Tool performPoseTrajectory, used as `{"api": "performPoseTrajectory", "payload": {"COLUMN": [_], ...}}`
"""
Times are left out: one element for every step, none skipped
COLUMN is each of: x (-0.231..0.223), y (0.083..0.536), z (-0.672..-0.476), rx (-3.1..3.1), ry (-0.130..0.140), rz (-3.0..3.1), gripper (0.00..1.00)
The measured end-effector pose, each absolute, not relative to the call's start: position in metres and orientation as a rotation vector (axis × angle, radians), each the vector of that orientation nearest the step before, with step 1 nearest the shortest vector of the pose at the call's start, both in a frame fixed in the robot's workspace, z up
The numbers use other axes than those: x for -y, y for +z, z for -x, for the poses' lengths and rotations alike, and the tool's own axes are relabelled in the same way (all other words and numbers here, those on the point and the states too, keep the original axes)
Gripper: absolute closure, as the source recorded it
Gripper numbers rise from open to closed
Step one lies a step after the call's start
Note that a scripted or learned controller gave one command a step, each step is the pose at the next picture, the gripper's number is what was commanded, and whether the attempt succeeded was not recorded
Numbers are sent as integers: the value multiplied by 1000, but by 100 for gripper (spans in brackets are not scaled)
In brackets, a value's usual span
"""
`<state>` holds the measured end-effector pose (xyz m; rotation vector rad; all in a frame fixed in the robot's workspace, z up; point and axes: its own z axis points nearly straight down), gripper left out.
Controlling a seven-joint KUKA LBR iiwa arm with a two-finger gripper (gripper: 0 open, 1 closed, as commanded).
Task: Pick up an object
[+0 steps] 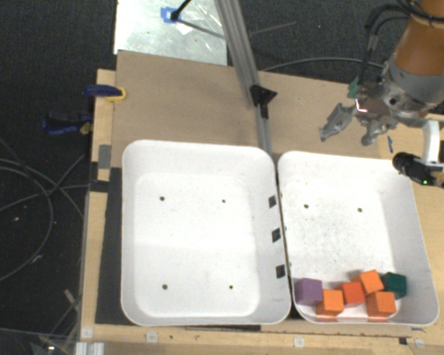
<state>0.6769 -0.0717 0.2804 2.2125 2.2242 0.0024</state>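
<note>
The gripper (355, 129) is held above the counter (182, 103) just beyond the far rim of the right bin (342, 223), its fingers spread apart with nothing between them. The blocks (355, 293), one purple, four orange, one dark green, are clustered against that bin's near wall, well apart from the fingers and toward the bin's near right corner.

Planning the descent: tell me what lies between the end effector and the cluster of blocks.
In the camera view, only bare white floor of the right bin lies between the end effector and the cluster of blocks at the bin's near edge.
</note>
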Motion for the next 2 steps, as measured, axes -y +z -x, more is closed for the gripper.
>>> {"api": "performPoseTrajectory", "payload": {"x": [94,162], "y": [261,414], "z": [-598,-584], "rx": [-2220,-2211], "ry": [-5,7], "rz": [-2225,-2215], "gripper": [0,0]}}
